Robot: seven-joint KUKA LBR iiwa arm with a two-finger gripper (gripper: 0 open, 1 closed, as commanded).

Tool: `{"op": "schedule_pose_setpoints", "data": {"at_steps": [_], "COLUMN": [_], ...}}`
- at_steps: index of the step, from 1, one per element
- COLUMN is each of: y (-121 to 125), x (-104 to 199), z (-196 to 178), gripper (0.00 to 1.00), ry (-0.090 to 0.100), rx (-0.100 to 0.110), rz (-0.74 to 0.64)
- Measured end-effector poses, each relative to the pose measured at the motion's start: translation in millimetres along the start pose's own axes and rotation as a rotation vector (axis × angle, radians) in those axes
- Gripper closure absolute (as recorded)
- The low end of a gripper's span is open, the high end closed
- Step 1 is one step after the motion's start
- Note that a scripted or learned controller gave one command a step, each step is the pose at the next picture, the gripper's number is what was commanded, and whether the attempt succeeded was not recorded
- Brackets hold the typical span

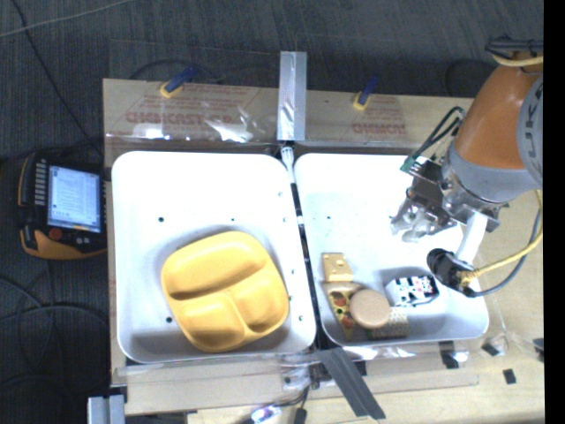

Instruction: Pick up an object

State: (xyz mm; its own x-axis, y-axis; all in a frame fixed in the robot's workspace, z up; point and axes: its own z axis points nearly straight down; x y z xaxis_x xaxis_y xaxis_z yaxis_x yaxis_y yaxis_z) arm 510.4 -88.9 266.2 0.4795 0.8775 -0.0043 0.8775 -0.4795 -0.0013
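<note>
In the camera view my gripper (415, 223) hangs over the right bin (353, 184), above its right-middle part, with nothing visible between its fingers. Below it, near the bin's front wall, lie a small black-and-white object (411, 290), a round tan disc (370, 307) and a tan block-shaped toy (335, 269) with a colourful piece beneath it. The left bin (150, 184) holds a yellow divided plate (226, 288).
A metal divider (292, 104) stands at the back between the bins. A handheld pendant with a lit screen (71, 203) lies left of the bench. A yellow cable (512, 259) loops off the arm at the right.
</note>
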Motion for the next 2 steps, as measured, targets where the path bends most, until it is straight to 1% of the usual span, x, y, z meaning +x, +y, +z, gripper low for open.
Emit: {"op": "schedule_pose_setpoints", "data": {"at_steps": [1,2], "y": [-53.6,22.2], "x": [41.0,-96.2], "z": [21.2,-20.0], "gripper": [1.00,1.00], "ry": [0.000,0.000], "rx": [0.003,-0.001], "rz": [-0.006,0.047]}}
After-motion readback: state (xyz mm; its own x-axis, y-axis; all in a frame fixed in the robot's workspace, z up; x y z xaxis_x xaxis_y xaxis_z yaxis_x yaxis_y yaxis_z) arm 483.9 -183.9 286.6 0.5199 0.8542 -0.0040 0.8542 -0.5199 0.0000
